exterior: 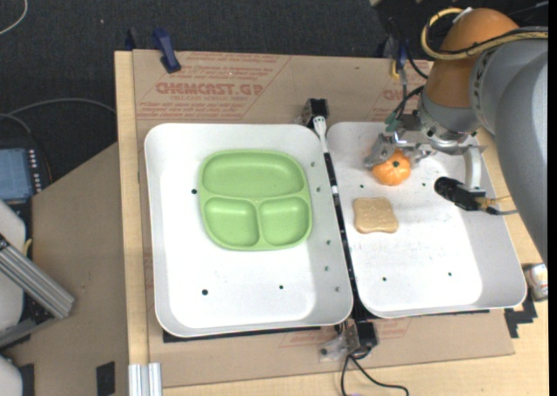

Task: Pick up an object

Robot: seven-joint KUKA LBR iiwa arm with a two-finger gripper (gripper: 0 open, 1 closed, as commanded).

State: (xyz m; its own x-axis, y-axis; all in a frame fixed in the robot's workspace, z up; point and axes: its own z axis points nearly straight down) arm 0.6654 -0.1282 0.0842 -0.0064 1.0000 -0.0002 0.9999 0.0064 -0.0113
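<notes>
**Two bins, and the gripper down at the orange fruit**

Two shallow white bins sit side by side on the bench. The grey arm, with its orange band, reaches in from the view's right over the far corner of the right bin (435, 274). The gripper (393, 154) is low in that corner, right at the small round orange fruit (393, 173). The fruit's top edge meets the gripper's metal tip and is partly covered by it, while the rest of the fruit shows just on the near side of the gripper. From this slant I cannot tell whether the gripper is spread, closed, or clasping the fruit, nor whether the fruit rests on the bin floor or is lifted off it.

A tan, toast-shaped piece (375, 216) lies flat near the gripper, on its near side just past the fruit and apart from it. Well apart from the gripper, across the seam between the bins, a light green divided plate (255, 178) lies flat in the left bin (252, 288).
</notes>
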